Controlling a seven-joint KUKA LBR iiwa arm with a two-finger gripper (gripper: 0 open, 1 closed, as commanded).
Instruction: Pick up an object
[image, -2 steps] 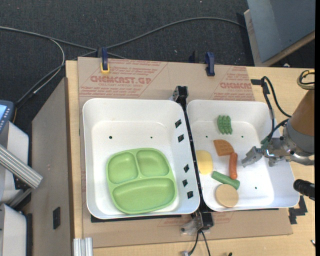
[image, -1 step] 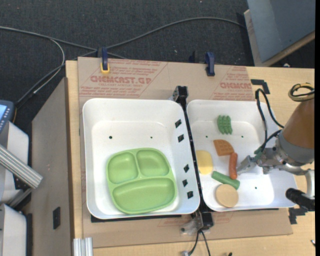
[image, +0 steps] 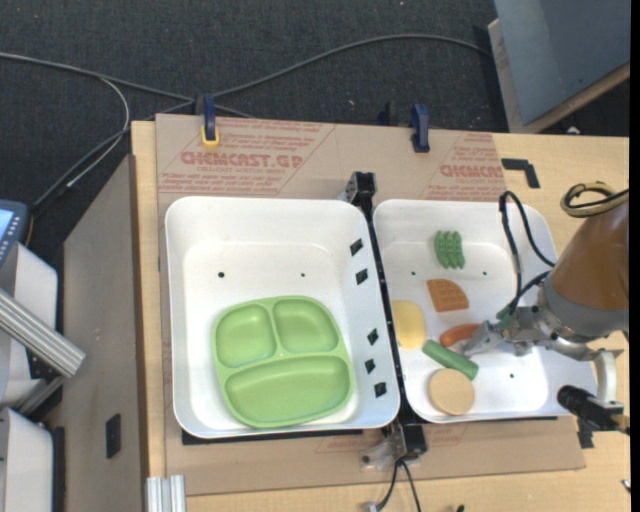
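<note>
Camera view: hand (image: 484, 336), grip state unclear, hovers beside the red piece (image: 458, 334), green stick (image: 449, 358) just below-left.

This looks like a robotics lab: two white bins (image: 190, 300) sit on a cardboard sheet (image: 300, 150) clamped to the tabletop (image: 600, 160), with loose cables (image: 90, 80) trailing over dark carpet (image: 300, 40).

We see two bins (image: 190, 300) of smooth, faintly glossy white plastic, the left one holding a matt green plastic tray (image: 283, 360). Under them lies a sheet of matt brown cardboard (image: 300, 150) on a pale wooden bench (image: 100, 400). The floor (image: 300, 50) looks like rough dark carpet.
</note>
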